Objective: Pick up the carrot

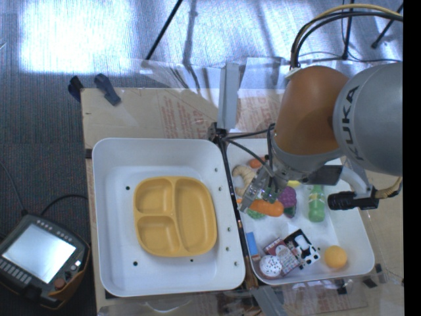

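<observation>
Arm hides much of the right bin (366,245); jaws over carrot (268,207), state unclear.

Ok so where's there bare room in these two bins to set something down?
The left bin has a bare white floor all round the yellow divided plate, widest along its left and near sides. The right bin is crowded: the hand sits by the carrot amid small items. A small bare strip lies between the green bottle and the orange ball.
</observation>
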You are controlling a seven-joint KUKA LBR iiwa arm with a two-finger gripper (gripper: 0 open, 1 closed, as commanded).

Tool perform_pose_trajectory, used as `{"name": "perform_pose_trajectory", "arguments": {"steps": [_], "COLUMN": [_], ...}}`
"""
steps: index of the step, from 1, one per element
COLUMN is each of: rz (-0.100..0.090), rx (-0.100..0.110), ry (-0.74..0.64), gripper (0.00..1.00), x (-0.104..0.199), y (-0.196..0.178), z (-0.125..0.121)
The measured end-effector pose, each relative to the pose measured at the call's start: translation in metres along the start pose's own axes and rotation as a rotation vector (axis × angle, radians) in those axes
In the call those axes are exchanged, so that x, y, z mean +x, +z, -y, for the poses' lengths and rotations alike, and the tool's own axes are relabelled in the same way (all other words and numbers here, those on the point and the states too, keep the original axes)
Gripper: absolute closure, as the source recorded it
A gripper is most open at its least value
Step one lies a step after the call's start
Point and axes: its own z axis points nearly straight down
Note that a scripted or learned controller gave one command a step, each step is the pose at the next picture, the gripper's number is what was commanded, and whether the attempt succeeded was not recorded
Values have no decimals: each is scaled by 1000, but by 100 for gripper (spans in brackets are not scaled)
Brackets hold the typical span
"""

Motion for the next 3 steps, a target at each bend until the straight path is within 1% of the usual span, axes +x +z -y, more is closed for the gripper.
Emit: {"name": "perform_pose_trajectory", "arguments": {"steps": [3], "rz": [-17], "rx": [20], "ry": [-19], "gripper": [100], "x": [1], "y": [-15], "z": [0]}}
